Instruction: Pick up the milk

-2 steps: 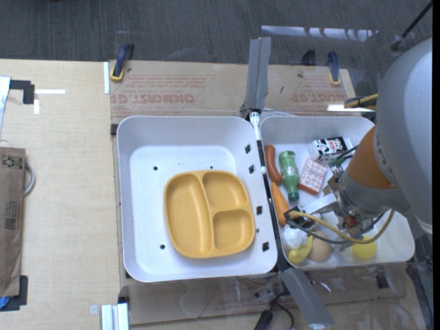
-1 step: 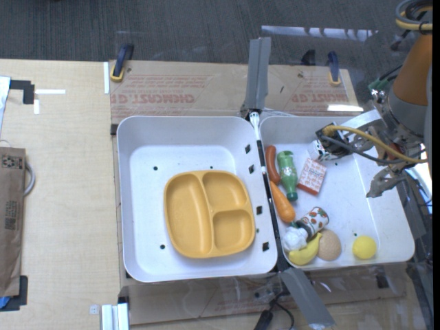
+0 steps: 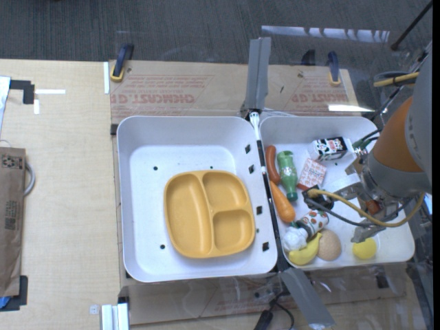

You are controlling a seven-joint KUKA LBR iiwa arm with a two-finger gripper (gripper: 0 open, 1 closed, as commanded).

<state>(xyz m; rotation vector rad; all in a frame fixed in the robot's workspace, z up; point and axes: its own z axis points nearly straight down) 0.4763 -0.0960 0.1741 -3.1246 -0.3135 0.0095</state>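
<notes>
**Milk carton lies at right bin's far edge**

The milk carton (image 3: 331,147) rests on its side near the right bin's (image 3: 395,251) far wall. The arm's gripper (image 3: 369,208) hangs above that bin's right side, near a lemon (image 3: 364,249).

Bench (image 3: 62,184) w/ two bins (image 3: 137,205)

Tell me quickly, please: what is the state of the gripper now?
Gripper: over the right bin, away from the milk; open or closed cannot be told.
</notes>
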